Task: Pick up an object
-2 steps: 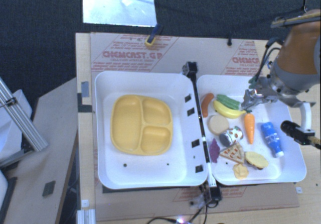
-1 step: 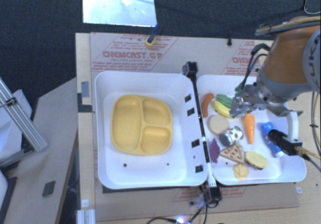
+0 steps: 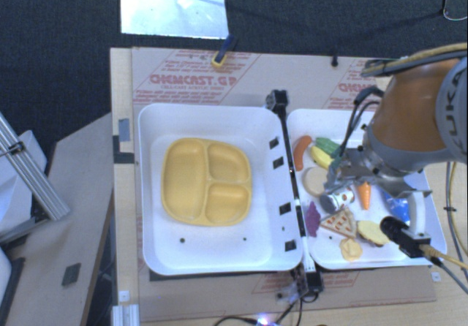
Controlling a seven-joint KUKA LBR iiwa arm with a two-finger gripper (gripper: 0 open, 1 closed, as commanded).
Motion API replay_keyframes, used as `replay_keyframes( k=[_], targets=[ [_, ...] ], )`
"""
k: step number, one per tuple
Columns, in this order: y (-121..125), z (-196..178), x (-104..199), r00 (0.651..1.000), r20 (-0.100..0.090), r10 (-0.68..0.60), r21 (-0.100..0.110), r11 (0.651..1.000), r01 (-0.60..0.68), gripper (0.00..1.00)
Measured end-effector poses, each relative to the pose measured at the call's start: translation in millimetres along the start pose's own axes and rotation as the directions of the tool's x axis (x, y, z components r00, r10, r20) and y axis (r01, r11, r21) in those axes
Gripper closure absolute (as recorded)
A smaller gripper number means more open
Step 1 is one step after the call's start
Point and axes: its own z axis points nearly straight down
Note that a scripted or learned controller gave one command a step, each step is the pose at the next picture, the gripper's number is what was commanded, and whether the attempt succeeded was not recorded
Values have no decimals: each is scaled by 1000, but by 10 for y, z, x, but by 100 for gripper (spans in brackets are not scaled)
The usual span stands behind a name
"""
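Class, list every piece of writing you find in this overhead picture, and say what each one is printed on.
"CHEMCAST GP", red print, seemingly mirrored and blurred, so an uncertain reading: on the brown paper-covered sheet behind the left white bin.
More red print of the same kind near the sheet's right end: partly hidden, too blurred to read.
White letters on the grey arm: cut off, unreadable.

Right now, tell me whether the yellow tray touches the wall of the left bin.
Apart. The camera view shows the yellow tray lying on the floor of the left bin, with bare white floor visible between its edge and the bin wall on every side.
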Motion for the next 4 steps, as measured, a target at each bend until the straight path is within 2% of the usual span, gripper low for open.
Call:
replay_keyframes(
  k=[1, 2, 3, 4],
  targets=[
    [38, 158, -32, 1000, 2, 5, -1, 1000, -5, 100],
    [4, 41, -63, 1000, 1, 5, -5, 1000, -5, 100],
    [108, 165, -55, 1000, 2, 4, -3, 1000, -4, 100],
    [116, 140, 49, 1000, 1, 1, -3, 1000, -1, 100]
  ],
)
